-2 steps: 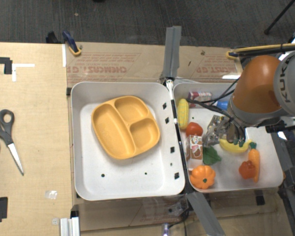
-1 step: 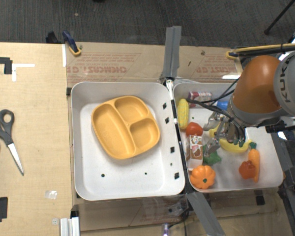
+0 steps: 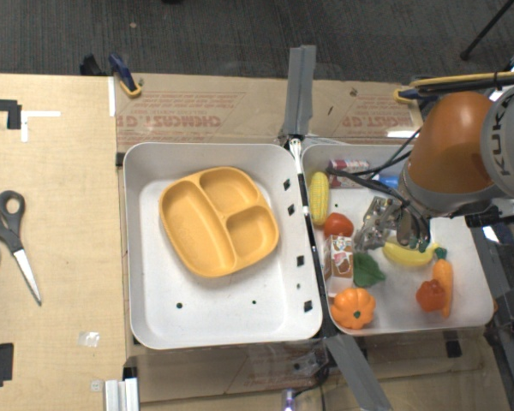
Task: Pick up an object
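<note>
My gripper [image 3: 392, 232] reaches down into the right bin [image 3: 394, 315], its metal fingers just left of a yellow banana [image 3: 409, 254]. Around it lie a corn cob [image 3: 319, 196], a red tomato [image 3: 337, 225], a packaged snack [image 3: 341, 257], a green leafy piece [image 3: 367, 270], an orange pumpkin [image 3: 354, 307], a carrot [image 3: 444, 281] and a red-orange pepper [image 3: 430, 295]. I see nothing clearly between the fingers. The arm's orange band [image 3: 450, 144] hides the bin's back right part.
The left bin [image 3: 154, 315] holds a yellow divided plate [image 3: 218, 221]. Scissors [image 3: 15, 238] lie on the wooden bench at far left. A blue clamp [image 3: 124, 74] sits at the cardboard's back left corner. A grey bar [image 3: 300, 88] runs between the bins.
</note>
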You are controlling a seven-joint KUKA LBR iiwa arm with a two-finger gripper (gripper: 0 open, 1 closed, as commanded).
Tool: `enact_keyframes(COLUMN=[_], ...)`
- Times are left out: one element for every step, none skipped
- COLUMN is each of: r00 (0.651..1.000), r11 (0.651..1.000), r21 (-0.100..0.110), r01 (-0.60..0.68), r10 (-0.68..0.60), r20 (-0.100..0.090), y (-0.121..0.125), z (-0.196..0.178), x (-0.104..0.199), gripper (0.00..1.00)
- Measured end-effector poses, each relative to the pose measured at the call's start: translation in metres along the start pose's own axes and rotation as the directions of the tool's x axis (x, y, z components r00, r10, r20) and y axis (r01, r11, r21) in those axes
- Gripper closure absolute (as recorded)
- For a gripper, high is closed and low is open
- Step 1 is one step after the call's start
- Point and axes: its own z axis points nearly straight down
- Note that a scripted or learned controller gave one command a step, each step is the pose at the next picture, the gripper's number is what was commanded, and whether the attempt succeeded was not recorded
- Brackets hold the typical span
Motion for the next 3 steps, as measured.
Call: enact_keyframes(r00=[1.000, 0.994, 0.989], r11=[1.000, 0.994, 0.989], r21=[0.000, 0.000, 0.000], r01=[0.000, -0.107, -0.145], r10=[0.000, 0.107, 0.145], r20=[0.000, -0.004, -0.008], y=[0.000, -0.016, -0.040], z=[0.000, 0.019, 0.019], x=[0.000, -0.049, 0.042], gripper=[0.00, 0.00, 0.00])
